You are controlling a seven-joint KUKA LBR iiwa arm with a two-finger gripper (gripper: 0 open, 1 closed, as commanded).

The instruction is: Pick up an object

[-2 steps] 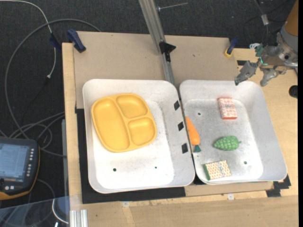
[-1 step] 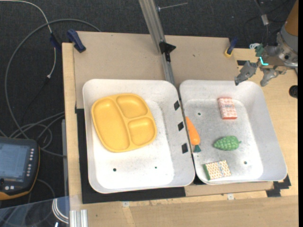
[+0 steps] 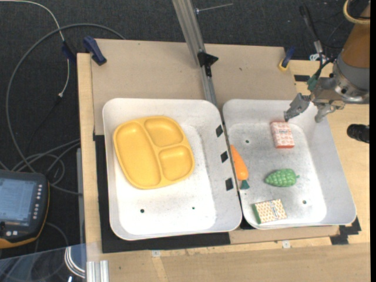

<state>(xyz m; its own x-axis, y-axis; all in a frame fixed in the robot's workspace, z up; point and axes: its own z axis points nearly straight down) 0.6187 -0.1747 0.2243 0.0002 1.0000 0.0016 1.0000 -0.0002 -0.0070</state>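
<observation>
Closest to the camera in the right bin (image 3: 329, 157) there's a small patterned packet (image 3: 269, 211) lying flat near the front edge, then just behind it a bumpy green thing (image 3: 281, 178) that looks like a toy bunch of grapes, and off to its left an orange carrot (image 3: 238, 165) jammed right up against the wall where the two bins meet. Further back sits a little pink and white box (image 3: 282, 135), and that's the one the robot looks lined up for. The claw (image 3: 310, 109) hangs just behind and to the right of that box, spread apart with nothing in it, one finger (image 3: 296, 107) angled down toward the box's back corner

For a clean grab the arm probably wants to slide a touch forward and left so the box ends up centred between the two fingers, then drop straight down. The box lies flat, so straddling its narrow sides seems the safer bet, otherwise a fingertip lands on top and just shoves it. It's got open floor around it, which helps. The carrot looks like the worst pick since the wall blocks one side

The left bin (image 3: 176, 213) holds a yellow divided tray (image 3: 154, 151), well apart from all this on the desk (image 3: 147, 69)
</observation>
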